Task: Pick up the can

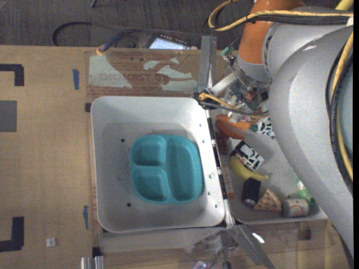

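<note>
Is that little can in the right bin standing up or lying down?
Lying down: the can rests on its side, its round end facing left, next to the wedge-shaped piece in the right bin.

Bulky grey arm [314,94], orange band [263,24], yellow cables [235,7]

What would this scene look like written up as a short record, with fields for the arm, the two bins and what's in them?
arm: grey with orange band, reaching in from the right over the right bin
end effector: near the right bin's upper left corner, fingers hard to make out
left bin: holds a teal divided plate
right bin: clutter including a banana, an orange item, a black-and-white box, a wedge-shaped item
can: lying at the bin's lower edge, apart from the end effector
</note>
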{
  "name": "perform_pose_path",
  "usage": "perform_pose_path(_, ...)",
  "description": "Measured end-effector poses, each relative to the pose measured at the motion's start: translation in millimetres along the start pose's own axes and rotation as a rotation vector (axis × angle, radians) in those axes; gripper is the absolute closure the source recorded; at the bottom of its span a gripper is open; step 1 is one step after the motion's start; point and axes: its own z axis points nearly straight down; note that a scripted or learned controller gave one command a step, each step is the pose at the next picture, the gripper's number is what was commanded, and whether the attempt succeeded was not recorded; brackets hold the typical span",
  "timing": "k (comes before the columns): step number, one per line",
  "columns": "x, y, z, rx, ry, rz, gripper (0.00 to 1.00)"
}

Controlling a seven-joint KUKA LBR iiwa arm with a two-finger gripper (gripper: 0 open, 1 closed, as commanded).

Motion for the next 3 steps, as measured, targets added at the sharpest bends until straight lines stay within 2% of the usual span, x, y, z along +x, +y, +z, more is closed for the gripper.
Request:
perform_pose_path(1, -5, 8, 8, -0.001, 0.004, 0.307, 1.0)
perform_pose_path(2, -113, 13, 9, 0.002, -0.001, 0.159, 1.0)
perform_pose_path(3, -136, -9, 5, 0.002, -0.001, 0.306, 1.0)
